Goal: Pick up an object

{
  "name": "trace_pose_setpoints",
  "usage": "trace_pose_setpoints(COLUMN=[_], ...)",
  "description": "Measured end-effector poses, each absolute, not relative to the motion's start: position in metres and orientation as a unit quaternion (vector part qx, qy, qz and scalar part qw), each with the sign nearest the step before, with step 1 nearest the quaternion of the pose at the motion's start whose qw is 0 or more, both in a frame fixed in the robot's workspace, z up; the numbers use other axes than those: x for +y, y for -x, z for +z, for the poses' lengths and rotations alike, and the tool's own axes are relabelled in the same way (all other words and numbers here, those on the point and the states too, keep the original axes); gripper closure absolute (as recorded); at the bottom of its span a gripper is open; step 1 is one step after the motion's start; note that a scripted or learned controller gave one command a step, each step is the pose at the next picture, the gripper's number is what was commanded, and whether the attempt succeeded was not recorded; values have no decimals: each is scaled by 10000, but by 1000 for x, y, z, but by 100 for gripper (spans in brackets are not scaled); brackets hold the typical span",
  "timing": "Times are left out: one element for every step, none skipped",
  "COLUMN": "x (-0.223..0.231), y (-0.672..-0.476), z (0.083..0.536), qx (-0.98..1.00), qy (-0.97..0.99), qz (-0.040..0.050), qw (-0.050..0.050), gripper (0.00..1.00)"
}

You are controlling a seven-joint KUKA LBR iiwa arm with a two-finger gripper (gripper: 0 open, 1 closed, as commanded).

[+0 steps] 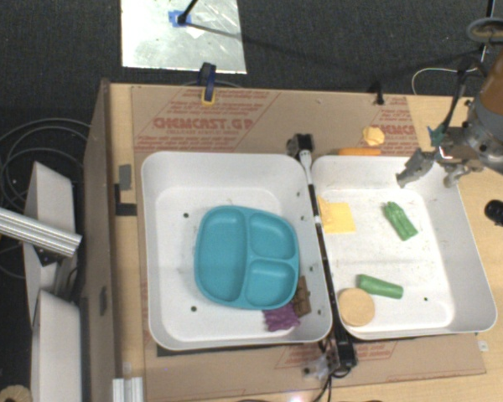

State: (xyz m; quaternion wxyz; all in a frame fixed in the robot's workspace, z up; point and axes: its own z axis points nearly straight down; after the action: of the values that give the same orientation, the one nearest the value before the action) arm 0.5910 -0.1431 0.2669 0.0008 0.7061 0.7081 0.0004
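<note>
White right bin (465,258), gripper (429,167) above its far edge.
Fingers spread, pinching nothing; green piece (399,221) just below, yellow square (337,217) toward bin's left wall.

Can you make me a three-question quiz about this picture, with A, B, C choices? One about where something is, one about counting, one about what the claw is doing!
1. Where is the blue plate?
A. in the left bin
B. in the right bin
C. on the floor

2. How many green things lie in the right bin?
A. none
B. two
C. five

3. What is the claw doing?
A. squeezing the yellow square
B. lifting the blue plate
C. hanging over the right bin's far edge, holding nothing

Answers:
1 A, the plate lies on the floor of the left bin.
2 B, one green piece lies near the middle and another green piece nearer the front.
3 C, the yellow square lies apart from the claw, and nothing is between its fingers.
</note>
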Motion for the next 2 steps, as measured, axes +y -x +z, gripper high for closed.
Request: trace_pose_setpoints(x=[-186,-178], y=[-602,-611], z=[159,80], qx=[7064,7086], qy=[-7078,-7056], qz=[-22,-9], qw=[-21,-18], gripper=[0,0])
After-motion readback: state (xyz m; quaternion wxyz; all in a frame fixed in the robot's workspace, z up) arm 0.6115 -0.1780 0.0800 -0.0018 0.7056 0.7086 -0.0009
